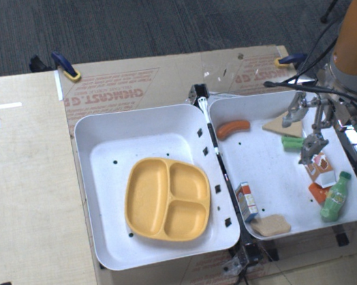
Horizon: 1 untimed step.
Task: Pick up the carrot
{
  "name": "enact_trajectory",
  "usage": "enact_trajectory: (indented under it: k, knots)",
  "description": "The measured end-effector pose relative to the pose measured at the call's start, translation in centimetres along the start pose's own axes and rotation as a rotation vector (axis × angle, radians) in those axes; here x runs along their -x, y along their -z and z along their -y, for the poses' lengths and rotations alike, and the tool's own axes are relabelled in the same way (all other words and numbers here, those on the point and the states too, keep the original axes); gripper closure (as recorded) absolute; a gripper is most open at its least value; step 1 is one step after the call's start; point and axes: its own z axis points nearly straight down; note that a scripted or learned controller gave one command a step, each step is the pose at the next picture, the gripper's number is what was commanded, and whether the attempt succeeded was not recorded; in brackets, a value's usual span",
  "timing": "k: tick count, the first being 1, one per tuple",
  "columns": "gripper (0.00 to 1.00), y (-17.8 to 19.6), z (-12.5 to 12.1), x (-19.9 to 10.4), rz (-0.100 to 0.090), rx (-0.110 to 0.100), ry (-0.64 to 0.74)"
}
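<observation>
Hovering with the gripper [312, 148] low over the right side of the right bin [269, 175], above a small carton [321, 168] and just right of a green block [292, 143]. Cannot tell whether the pincer is open or closed; holding nothing visible. Judging the carrot [317, 193] to be the short orange piece nearer than the carton, touching a green bottle [335, 199] that partly covers it, hence awkward to reach cleanly. Not confusing it with the reddish sausage [232, 128] at the far left of the same bin. Needing a short move nearward, then a descent clear of the bottle. Leaving the yellow plate [167, 199] in the left bin [102, 182] aside.
</observation>
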Motion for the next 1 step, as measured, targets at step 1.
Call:
enact_trajectory:
  k: [1]
  knots:
    - [0.00, -6.88, -6.28, -5.37, -0.001, 0.001, -0.094]
